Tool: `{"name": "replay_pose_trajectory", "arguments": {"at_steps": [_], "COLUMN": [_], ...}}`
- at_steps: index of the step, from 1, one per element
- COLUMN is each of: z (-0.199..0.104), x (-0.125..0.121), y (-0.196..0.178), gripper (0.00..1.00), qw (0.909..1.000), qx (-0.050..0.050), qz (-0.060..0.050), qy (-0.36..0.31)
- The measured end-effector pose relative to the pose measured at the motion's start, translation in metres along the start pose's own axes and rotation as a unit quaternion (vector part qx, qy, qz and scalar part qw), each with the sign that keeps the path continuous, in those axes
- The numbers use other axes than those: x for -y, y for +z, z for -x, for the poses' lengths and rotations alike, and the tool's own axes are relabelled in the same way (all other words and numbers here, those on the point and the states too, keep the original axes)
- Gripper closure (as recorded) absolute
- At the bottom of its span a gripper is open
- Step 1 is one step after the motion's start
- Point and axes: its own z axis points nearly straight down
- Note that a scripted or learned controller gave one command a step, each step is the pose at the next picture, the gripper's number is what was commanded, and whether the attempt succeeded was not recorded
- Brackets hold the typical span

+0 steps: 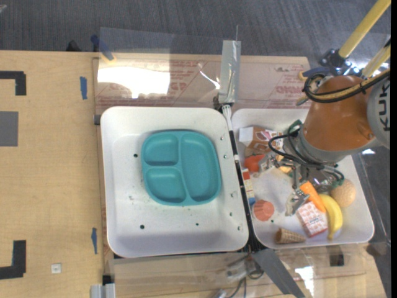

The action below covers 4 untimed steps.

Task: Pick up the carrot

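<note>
The carrot (pixel 314 198), a short orange piece, lies in the right bin (pixel 366 228) between a banana and a small carton. My gripper (pixel 302 190) hangs straight down under the orange wrist band (pixel 335 120), right over the carrot's upper left end and touching or nearly touching it. The wrist and cables hide the rest of the carrot's top end.
Around the carrot are a yellow banana (pixel 335 215), a red and white carton (pixel 311 220), a tan egg-like ball (pixel 346 193), an ice cream cone (pixel 289 235), a red round piece (pixel 264 210) and other toy food. The left bin (pixel 118 166) holds a teal divided plate (pixel 182 167).
</note>
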Motion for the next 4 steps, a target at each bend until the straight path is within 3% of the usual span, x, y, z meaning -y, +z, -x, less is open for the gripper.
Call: {"name": "replay_pose_trajectory", "arguments": {"at_steps": [1, 2, 3, 4], "z": [-0.062, -0.054, 0.004, 0.013], "x": [0.024, 0.023, -0.061, -0.019], "y": [0.012, -0.002, -0.089, -0.168], "gripper": [0.00, 1.00, 1.00, 1.00], "qw": [1.0000, 0.9999, 0.9999, 0.9999], "qx": [0.004, 0.011, 0.011, 0.009], "qz": [-0.004, -0.007, -0.005, -0.007], "qy": [0.004, 0.001, 0.008, 0.003]}}
